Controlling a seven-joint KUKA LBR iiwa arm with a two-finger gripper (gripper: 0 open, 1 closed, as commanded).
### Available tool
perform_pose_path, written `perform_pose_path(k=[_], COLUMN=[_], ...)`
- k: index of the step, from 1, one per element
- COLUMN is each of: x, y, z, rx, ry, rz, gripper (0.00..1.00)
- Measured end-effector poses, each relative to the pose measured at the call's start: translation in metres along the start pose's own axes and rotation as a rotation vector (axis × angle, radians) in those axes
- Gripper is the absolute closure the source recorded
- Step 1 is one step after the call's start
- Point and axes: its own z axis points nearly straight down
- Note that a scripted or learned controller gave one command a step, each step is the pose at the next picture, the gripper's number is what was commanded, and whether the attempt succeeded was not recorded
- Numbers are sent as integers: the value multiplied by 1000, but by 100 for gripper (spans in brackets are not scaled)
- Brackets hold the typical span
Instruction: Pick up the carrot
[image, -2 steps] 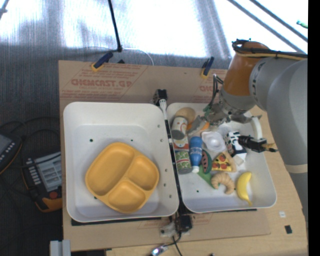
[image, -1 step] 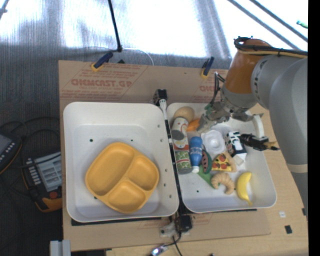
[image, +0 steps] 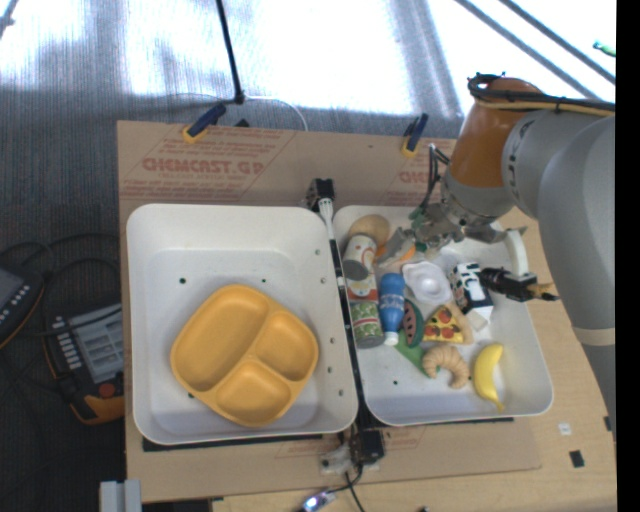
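Your yellow divided plate (image: 245, 352) is sitting in the left bin (image: 150, 300). The carrot cannot be made out among the right bin's (image: 520, 395) clutter. Your gripper (image: 432, 228) is hanging over its far end; grip state undeterminable.

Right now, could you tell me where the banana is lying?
The banana lies in the right bin, near its front right corner, just right of the croissant.
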Motion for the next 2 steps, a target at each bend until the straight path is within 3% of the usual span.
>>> perform_pose_path(k=[1,2], x=[-23,-69], y=[-68,-135], z=[-47,-79], rx=[-39,-37], ry=[-10,-11], rz=[-46,-113], gripper=[0,0])
